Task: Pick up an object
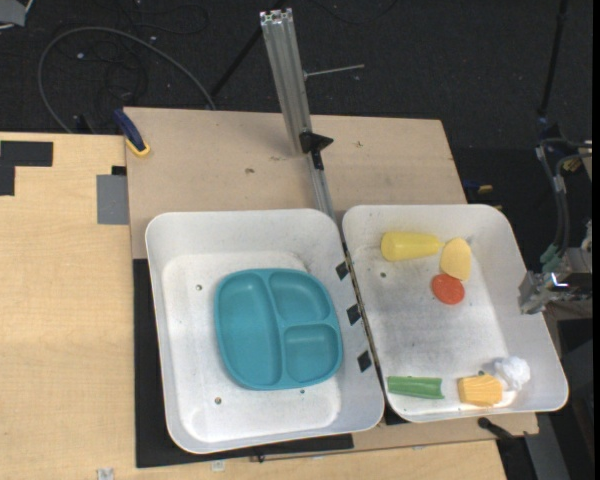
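Arm: we see part of it at the far right [560,286], outside the right bin [420,328], probably parked clear before a pick
Jaws: we cannot tell their state
Candidates: in the right bin lie a yellow piece [410,245], a second yellow piece [457,258], a red ball [447,289], a green piece [415,387] and an orange piece [479,391] touching a white lump [511,372]
Left bin: [180,368] holds a teal divided plate [278,327]
Obstacles: we judge the bin wall crowds the front pieces; a metal post [288,83] stands behind on the counter [380,158]

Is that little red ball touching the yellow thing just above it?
Cannot tell. In the camera view the red ball sits right under the yellow piece, with no plain gap between.
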{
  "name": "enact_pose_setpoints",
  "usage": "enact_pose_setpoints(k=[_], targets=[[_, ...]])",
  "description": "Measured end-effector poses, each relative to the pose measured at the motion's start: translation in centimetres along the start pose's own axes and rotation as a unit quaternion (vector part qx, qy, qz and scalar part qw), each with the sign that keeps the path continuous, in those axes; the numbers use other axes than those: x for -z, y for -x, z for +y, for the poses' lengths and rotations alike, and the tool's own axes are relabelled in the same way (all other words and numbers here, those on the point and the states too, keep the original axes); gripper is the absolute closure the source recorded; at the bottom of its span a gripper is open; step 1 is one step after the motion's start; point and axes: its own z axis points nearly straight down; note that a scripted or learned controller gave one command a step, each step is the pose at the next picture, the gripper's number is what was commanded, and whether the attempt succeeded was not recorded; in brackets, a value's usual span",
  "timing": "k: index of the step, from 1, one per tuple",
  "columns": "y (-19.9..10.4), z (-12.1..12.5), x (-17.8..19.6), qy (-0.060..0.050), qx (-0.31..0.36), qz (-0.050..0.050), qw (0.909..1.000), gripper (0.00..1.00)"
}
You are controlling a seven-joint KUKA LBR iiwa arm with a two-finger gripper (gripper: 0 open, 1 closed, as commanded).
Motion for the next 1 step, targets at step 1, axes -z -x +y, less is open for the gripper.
enact_pose_setpoints(k=[1], targets=[[-5.42, -0.39, -1.11, -0.002, 0.002, 0.002, 1.0, 1.0]])
